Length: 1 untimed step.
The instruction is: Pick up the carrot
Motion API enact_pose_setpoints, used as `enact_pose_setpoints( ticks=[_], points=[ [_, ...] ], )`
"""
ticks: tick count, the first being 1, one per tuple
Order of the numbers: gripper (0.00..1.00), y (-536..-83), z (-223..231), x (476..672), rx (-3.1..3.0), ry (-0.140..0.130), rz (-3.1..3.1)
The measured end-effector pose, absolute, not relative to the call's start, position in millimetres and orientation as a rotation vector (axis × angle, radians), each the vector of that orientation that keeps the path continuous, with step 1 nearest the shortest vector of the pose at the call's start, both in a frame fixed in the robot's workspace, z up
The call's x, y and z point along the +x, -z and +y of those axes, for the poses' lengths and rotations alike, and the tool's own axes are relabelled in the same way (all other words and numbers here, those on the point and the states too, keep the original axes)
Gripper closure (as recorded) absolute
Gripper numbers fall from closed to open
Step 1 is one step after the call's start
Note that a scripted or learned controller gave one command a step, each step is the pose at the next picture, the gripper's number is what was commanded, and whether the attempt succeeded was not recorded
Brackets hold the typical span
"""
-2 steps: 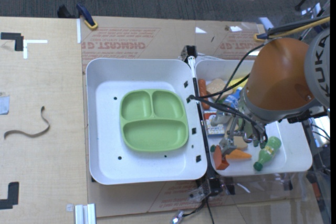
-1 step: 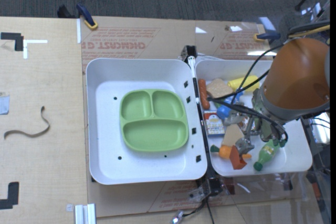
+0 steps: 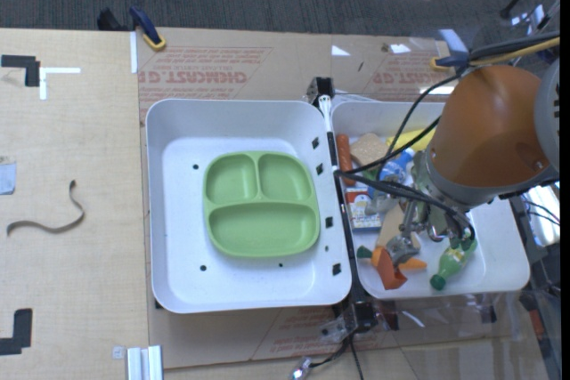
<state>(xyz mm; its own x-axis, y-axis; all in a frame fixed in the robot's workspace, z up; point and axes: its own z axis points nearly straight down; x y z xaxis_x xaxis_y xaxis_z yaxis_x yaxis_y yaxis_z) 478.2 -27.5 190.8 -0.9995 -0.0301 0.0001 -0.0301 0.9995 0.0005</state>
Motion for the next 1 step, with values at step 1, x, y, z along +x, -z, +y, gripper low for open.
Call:
enact_pose_setpoints(
  ticks=[1],
  points=[
    [0.0,-191.5,-72.0,482.2,0.162,0.0,-3.14]
  ],
)
